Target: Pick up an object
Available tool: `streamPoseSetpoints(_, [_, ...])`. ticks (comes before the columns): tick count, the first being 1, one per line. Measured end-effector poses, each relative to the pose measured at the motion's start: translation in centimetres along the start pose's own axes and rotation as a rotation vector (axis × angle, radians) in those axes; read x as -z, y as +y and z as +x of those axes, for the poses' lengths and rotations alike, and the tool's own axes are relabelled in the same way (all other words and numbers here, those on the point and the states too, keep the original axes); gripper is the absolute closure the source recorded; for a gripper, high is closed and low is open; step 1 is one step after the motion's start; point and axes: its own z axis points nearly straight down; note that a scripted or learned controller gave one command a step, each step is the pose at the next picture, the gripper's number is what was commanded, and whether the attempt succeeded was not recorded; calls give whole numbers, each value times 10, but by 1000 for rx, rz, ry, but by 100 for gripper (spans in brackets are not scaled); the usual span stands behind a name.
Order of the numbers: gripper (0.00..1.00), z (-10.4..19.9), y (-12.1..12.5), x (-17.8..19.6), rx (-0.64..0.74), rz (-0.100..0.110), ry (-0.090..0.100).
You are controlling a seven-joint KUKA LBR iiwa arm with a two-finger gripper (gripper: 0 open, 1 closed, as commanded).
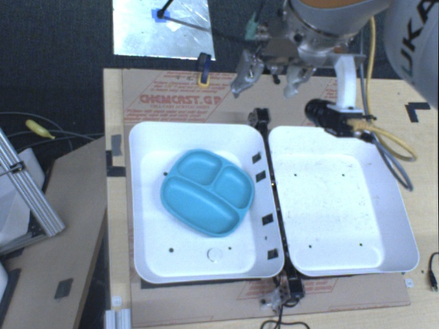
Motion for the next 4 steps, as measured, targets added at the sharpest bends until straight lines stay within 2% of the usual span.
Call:
streamPoseSetpoints(1, [0, -30, -32, -52, -12, 23, -8])
streamPoseSetpoints(2, [0, 29, -88, -63, 0, 21, -5])
streamPoseSetpoints(3, [0, 17, -94, -214, -11, 34, -12])
streamPoseSetpoints(4, [0, -49, -88, -117, -16, 7, -6])
